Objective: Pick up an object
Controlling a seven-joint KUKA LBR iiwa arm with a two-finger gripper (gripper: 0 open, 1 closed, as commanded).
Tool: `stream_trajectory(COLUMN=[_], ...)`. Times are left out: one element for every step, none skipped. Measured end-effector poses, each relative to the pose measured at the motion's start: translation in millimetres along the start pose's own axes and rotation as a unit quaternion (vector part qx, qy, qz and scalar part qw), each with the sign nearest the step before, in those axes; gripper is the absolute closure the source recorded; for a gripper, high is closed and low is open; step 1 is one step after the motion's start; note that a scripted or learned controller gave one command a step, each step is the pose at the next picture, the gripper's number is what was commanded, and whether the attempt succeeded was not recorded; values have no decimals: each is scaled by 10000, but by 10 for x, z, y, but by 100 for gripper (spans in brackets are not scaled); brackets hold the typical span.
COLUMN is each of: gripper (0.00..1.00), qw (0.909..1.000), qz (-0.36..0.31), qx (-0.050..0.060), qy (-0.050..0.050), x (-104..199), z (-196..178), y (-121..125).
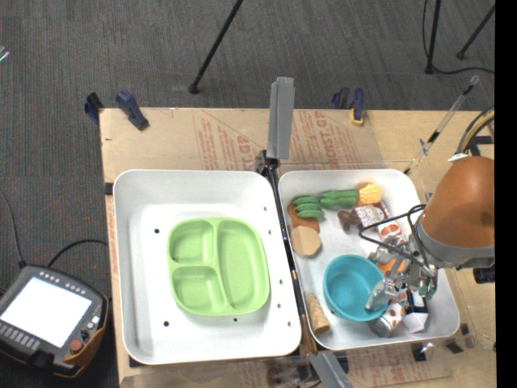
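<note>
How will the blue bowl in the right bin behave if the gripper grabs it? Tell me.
The blue bowl looks like thin rigid plastic, so probably light and stiff. Its smooth curved wall may slip between fingers; a rim pinch seems safer. Sitting upright on a broad base, it likely slides rather than tips.

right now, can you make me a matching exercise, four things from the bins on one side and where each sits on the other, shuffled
Things:
1. green divided plate
2. blue bowl
3. toy corn cob
4. gripper

Places:
A. far end of the right bin, beside the green pea pod
B. middle of the left bin
C. over the near right part of the right bin, at the bowl's right rim
D. near half of the right bin, left of the gripper

Pairs: 1-B, 2-D, 3-A, 4-C
</note>
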State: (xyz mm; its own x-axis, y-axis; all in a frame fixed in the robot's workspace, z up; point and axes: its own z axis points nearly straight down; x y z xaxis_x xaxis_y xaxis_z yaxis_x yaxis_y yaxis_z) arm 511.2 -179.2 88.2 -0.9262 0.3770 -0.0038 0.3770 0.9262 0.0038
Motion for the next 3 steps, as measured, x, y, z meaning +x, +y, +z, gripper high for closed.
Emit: stream_trajectory(gripper=[0, 0, 0], qw=[9999, 10000, 9999], qz=[155, -45, 119], qx=[6, 6, 13], qy=[7, 30, 17], x=[-980, -253, -288], z=[7, 15, 12], y=[614, 1080, 1180])
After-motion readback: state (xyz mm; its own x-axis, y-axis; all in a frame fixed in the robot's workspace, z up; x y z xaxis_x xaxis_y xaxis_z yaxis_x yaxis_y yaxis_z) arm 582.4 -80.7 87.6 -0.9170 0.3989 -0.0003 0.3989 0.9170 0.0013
